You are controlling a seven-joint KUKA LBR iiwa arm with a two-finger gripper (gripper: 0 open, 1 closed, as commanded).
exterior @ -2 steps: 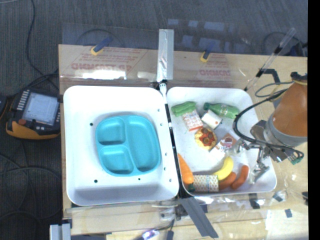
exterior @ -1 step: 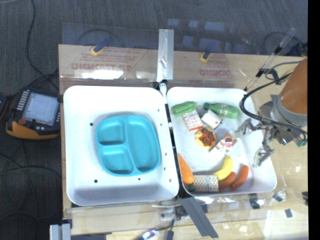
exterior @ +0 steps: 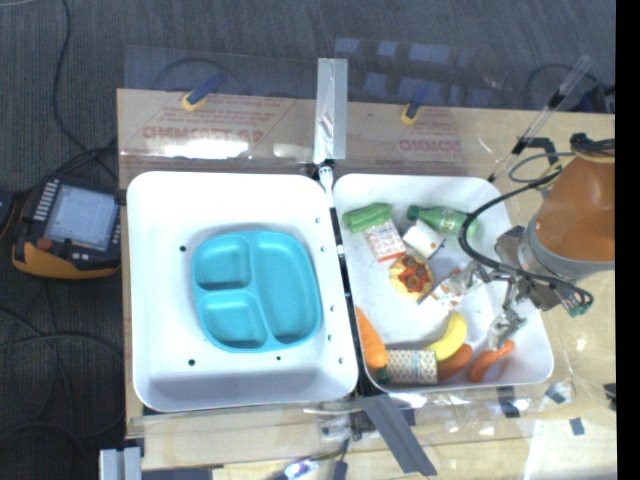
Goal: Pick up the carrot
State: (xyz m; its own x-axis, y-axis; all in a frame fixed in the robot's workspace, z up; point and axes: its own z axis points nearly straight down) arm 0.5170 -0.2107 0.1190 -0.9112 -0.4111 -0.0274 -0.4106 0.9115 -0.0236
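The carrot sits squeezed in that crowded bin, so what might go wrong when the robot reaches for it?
1. The carrot lies against the bin's left wall, so the end effector may bump the wall.
2. The banana and a patterned can crowd it; either could be grabbed or knocked instead.
3. The end effector is on the far side, near another orange item, a likely mix-up.
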